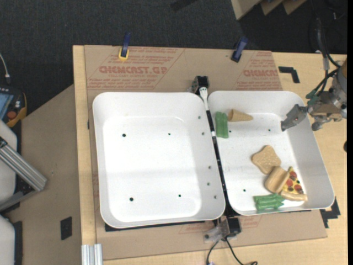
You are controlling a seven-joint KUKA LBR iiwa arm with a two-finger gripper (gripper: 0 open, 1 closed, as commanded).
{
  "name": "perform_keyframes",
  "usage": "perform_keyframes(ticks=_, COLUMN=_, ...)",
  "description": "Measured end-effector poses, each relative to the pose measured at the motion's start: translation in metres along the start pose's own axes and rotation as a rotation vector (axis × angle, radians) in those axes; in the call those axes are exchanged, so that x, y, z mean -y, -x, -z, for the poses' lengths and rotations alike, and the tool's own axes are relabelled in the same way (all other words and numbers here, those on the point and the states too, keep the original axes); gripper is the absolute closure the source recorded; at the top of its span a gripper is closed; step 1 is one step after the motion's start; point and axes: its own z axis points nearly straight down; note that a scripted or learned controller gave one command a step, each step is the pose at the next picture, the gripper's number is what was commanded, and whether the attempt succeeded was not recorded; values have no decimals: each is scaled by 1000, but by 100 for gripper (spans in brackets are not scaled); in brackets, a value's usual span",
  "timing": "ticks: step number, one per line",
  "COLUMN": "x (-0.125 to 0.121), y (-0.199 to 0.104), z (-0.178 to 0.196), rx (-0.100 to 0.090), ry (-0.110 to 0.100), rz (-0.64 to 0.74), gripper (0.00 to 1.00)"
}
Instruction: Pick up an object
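Note:
The right bin [306, 142] holds several small toy foods. A green strip [222, 125] lies by its left wall, with a tan cone piece [239, 115] beside it. Nearer the front sit a bread slice [266, 158], a tan roll [275, 179], a pizza slice [293, 185] and a green leafy piece [268, 202]. My gripper [305, 119] hangs over the bin's far right corner, open, with one finger [290, 117] spread to the left and nothing between the fingers. It stands apart from all the foods.
The left bin [110, 164] lies beside the right one, their walls meeting at a black hinge strip [212, 142]. Both rest on a cardboard sheet [165, 65] held by blue clamps [125, 49]. Cables and a metal rail [19, 162] lie at the left.

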Motion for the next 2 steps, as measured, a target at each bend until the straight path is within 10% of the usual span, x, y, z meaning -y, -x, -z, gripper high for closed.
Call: perform_keyframes(ticks=2, x=15, y=-7, z=291, rx=5, ry=18, rz=4, gripper=0)
